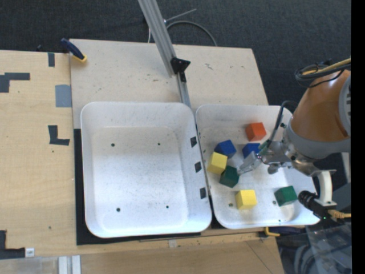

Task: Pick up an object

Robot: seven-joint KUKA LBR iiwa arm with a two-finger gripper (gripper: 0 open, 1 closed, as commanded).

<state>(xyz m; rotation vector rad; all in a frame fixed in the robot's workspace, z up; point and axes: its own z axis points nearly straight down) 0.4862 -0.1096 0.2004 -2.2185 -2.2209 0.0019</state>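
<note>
- You have the gripper (249,163) reaching in from the right bin's (239,112) right rim, its tip low among the blocks near the bin's middle.
- You cannot tell from this slant how far the fingers are apart, and no block is seen between them, so do not count anything as held.
- The nearest candidates sit clustered left of the middle: the dark green block (229,177) just beside the tip, the yellow block (217,162) touching it towards the left rim, and the blue block (226,148) behind those.
- A second blue block (251,149) lies close against the wrist side, partly hidden by the gripper body.
- The orange block (256,131) sits apart near the far rim; another yellow block (246,198) and a green block (285,196) sit near the front rim.
- The tight cluster probably explains the angled approach: you have little room for fingers between neighbours.
- The left bin (91,119) shares a rim with the right one.
- You can read no brand, label or writing anywhere.
</note>
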